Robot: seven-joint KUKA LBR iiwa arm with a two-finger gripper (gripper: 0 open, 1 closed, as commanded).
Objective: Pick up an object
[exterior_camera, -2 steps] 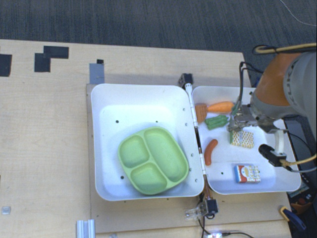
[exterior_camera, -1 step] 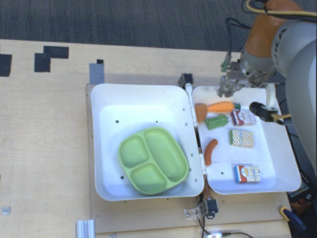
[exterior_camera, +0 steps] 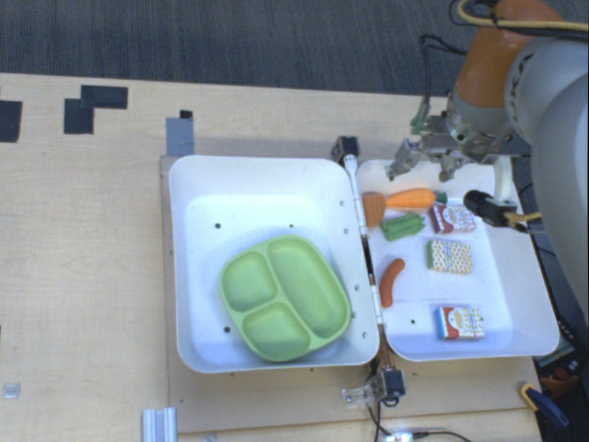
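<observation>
My gripper (exterior_camera: pixel 425 163) hangs over the far end of the right bin (exterior_camera: pixel 515 330), its fingers spread and nothing between them. Just below it lie an orange carrot (exterior_camera: pixel 409 199) and a green pepper-like piece (exterior_camera: pixel 402 226). An orange-brown block (exterior_camera: pixel 372 208) rests against the bin's left wall. A red sausage (exterior_camera: pixel 391 281) lies further forward on the left. Three small packets sit on the right side: a red-and-white one (exterior_camera: pixel 452 217), a speckled one (exterior_camera: pixel 450 256) and a red-and-white carton (exterior_camera: pixel 458 322).
The left bin (exterior_camera: pixel 198 191) holds a green divided plate (exterior_camera: pixel 284 296). A low ridge (exterior_camera: pixel 365 247) separates the two bins. The arm's grey body (exterior_camera: pixel 552 109) fills the upper right above the bin's far corner.
</observation>
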